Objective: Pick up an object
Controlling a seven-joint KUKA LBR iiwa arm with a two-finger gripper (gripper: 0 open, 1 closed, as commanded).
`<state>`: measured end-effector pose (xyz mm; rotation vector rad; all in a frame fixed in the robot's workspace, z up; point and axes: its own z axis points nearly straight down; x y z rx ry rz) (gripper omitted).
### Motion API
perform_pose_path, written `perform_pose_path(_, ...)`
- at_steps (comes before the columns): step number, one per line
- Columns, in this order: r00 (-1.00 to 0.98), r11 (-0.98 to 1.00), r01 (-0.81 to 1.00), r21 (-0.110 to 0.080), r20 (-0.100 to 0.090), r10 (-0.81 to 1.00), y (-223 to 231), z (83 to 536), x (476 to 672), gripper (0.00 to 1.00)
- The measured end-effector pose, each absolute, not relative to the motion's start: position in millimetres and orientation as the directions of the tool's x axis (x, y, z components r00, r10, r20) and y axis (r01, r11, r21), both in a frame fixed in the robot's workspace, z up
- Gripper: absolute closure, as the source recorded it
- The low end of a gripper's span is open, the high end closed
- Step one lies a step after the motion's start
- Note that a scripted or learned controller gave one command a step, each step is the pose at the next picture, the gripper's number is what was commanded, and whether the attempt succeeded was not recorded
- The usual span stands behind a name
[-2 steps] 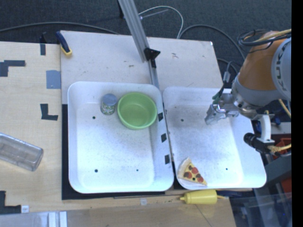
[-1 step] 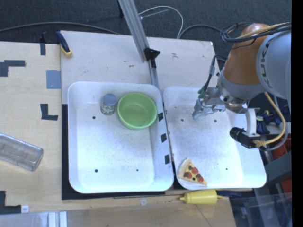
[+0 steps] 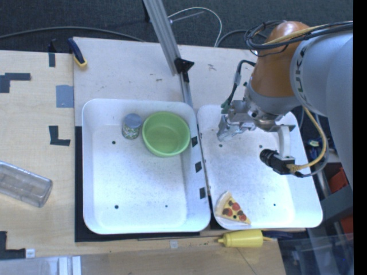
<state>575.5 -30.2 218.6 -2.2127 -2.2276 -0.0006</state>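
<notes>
Pizza slice (image 3: 231, 208) is lying at the right bin's (image 3: 298, 211) near edge; we are seeing the hand (image 3: 227, 129) hovering up-bin from it, empty, fingers narrowly apart.

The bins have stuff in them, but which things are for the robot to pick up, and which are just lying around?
For the job:
green bowl
small can
pizza slice toy
robot hand

Just lying about:
yellow bottle
clear plastic container
blue and yellow clamp
</notes>
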Motion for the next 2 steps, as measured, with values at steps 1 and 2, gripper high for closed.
perform_pose_path(1,-0.007,0.007,1.000,-0.001,0.002,1.000,14,217,600.5,1.00)
perform_pose_path(2,-0.008,0.008,1.000,-0.001,0.002,1.000,71,213,617.9,1.00)
